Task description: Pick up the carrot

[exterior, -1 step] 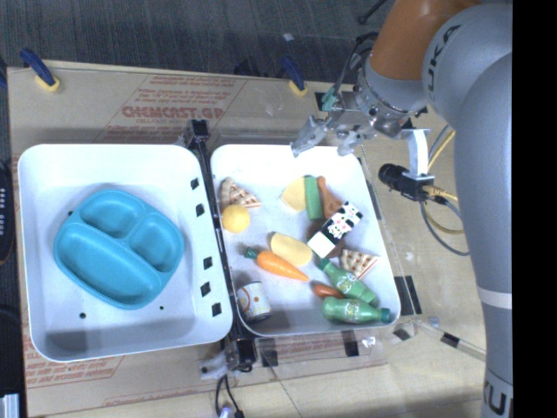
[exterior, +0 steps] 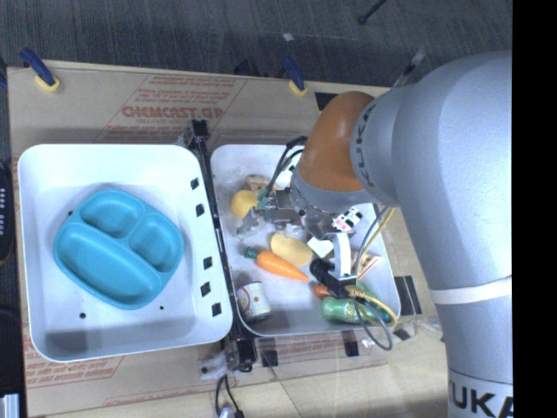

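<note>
The carrot [exterior: 280, 266] lies hemmed in: a pale yellow piece [exterior: 291, 250] touches it above, a small can [exterior: 253, 300] sits near below-left, open bin floor lies on its left.

Even, fairly bright overhead light falls on the white left bin [exterior: 35, 233] — soft shadows gather along its near wall and below the blue tray [exterior: 117, 246]. Right of it, the arm [exterior: 452, 190] shows mild sheen — focus slightly soft throughout.

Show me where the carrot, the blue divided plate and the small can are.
carrot [exterior: 280, 266], camera view, middle of its orange body
blue divided plate [exterior: 119, 247], camera view, its central ridge
small can [exterior: 253, 300], camera view, its side label
</note>
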Tool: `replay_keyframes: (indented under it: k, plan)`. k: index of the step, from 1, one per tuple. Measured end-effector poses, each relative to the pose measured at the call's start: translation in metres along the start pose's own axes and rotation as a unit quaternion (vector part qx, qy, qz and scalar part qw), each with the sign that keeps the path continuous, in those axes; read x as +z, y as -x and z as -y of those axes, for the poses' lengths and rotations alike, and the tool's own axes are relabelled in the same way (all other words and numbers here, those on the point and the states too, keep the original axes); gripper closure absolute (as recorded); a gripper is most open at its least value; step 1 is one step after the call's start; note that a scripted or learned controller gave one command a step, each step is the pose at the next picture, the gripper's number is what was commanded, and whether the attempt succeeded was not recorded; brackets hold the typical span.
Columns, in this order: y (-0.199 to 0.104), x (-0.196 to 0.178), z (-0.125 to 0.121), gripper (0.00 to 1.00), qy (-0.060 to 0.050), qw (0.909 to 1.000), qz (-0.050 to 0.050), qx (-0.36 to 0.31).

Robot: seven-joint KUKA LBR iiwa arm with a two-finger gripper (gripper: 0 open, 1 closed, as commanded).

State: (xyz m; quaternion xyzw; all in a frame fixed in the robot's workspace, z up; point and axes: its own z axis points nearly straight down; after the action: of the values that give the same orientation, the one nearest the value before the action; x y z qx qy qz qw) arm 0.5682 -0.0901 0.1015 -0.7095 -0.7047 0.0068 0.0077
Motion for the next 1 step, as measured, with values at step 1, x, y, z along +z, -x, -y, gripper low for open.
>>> replay_keyframes:
  k: [1]
  plan:
    - [0.0195, 0.0044, 0.0764, 0.0, 0.006, 0.9999, 0.0, 0.014]
